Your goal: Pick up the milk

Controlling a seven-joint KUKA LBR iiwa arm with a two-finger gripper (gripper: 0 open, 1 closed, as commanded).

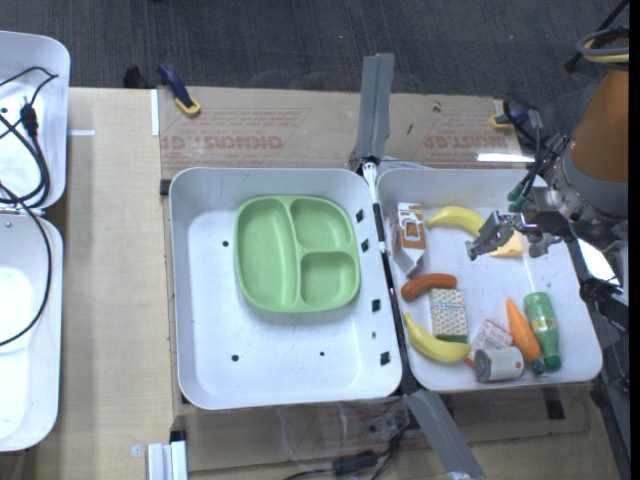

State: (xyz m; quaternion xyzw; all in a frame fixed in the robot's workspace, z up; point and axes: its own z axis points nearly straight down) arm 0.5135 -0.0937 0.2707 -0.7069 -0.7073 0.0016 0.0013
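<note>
The milk (409,236), a small carton, lies at the right bin's (590,353) nine o'clock wall, just above the sausage (428,285). Likely light, thin-walled and crushable: pinch its flat sides gently. The jaws (497,238) hover at three o'clock from it; spread or pressed together, I cannot tell

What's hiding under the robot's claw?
Under the gripper lies a yellow wedge, maybe cheese, beside a banana. The gripper covers part of the wedge, so the rest stays hidden.
</note>
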